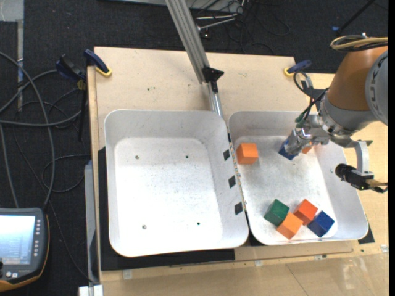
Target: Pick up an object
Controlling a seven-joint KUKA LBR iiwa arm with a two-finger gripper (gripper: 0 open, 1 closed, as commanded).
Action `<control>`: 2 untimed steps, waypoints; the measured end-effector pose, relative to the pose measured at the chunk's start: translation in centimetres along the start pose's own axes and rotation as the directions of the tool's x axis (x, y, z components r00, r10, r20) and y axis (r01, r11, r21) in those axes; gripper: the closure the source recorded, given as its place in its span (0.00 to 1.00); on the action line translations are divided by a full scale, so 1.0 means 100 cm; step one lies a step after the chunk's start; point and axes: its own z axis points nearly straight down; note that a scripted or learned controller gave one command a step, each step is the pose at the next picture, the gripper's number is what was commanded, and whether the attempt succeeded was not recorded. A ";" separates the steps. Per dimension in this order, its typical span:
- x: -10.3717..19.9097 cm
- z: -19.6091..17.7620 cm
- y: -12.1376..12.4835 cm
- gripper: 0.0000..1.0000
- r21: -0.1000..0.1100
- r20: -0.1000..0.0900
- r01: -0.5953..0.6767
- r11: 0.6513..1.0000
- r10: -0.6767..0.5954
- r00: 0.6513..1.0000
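The right bin (345, 193) serves as the landmark here. Inside it, toward its upper left, an orange cube (247, 153) sits alone on the white floor. Near the bin's lower edge four blocks huddle together: a green block (276, 212) on the left of the group, a red-orange block (306, 209) just right of it, a lighter orange block (289, 226) below and between those two, and a dark blue block (320, 223) at the right end, close to the bin's lower right rim. These four look to be touching or nearly so.

Over the bin's upper right part the grey arm (358, 88) with its orange band reaches in from the right, and the claw (297, 145) hangs at its tip, pointing down and to the left. A blue piece (288, 151) shows right at the claw's tip, with a bit of orange just beside it; whether that piece is gripped between the fingers or lies on the bin floor under them, I cannot tell, nor how far the claw is spread.

The left bin (117, 165) lies touching the right bin's left wall. Both rest on the pale wooden table (154, 79), with a slanted metal rail (188, 32) running down toward the top of the seam between them
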 end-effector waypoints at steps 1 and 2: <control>-0.004 -0.062 -0.003 1.00 -0.001 0.001 0.000 1.000 0.000 1.000; 0.002 -0.124 0.001 1.00 -0.001 0.000 0.002 1.000 -0.002 1.000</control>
